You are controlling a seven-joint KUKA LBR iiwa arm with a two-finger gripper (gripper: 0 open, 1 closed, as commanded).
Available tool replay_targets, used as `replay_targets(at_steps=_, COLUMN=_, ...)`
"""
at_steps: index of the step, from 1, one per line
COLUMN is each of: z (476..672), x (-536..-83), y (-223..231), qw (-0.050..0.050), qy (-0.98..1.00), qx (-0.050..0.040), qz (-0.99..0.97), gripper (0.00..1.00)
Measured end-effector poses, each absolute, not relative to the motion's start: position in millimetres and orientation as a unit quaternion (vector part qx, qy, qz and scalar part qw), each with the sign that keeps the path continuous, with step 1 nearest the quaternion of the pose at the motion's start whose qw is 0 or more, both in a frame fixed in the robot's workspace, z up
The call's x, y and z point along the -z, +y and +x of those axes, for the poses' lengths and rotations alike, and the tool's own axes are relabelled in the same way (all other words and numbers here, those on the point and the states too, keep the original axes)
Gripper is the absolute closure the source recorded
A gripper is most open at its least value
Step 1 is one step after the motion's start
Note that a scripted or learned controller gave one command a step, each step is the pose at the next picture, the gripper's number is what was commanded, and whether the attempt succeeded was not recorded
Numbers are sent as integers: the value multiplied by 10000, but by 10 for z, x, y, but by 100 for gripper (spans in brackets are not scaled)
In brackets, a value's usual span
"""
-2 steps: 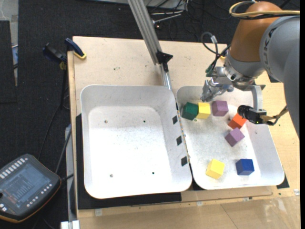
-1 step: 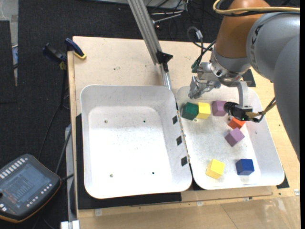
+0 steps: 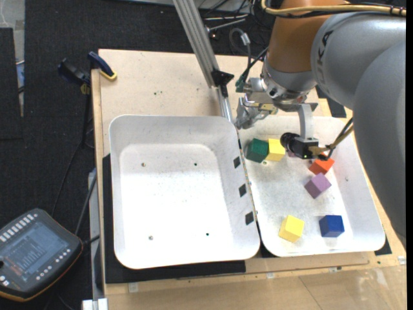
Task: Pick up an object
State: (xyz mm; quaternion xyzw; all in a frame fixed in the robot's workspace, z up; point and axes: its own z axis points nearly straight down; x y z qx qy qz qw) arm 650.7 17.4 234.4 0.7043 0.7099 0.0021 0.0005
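While the tool [image 3: 248, 116] hung above the right bin's [image 3: 361, 234] far corner, its state untellable, the green cube [image 3: 257, 150] touched a yellow cube [image 3: 276, 150]; a descent risked nudging both.

A: What does the setup stand on?

B: A pale wooden bench top [image 3: 168, 86], speckled with small dark marks, set over a black floor [image 3: 55, 31].

A: Anything lying around it?

B: A grey handheld pendant [image 3: 32, 254] with a screen rests at the lower left, its cable running up along the bench edge. A blue and yellow clamp [image 3: 97, 66] grips the far left corner. A slanted metal rail [image 3: 197, 37] rises from the bench towards the top.
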Motion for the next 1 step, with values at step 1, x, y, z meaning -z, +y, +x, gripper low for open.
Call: replay_targets(at_steps=1, z=6504, x=-2448, y=732, qw=1, qy=7100, qx=-21, qz=7042, gripper=100)
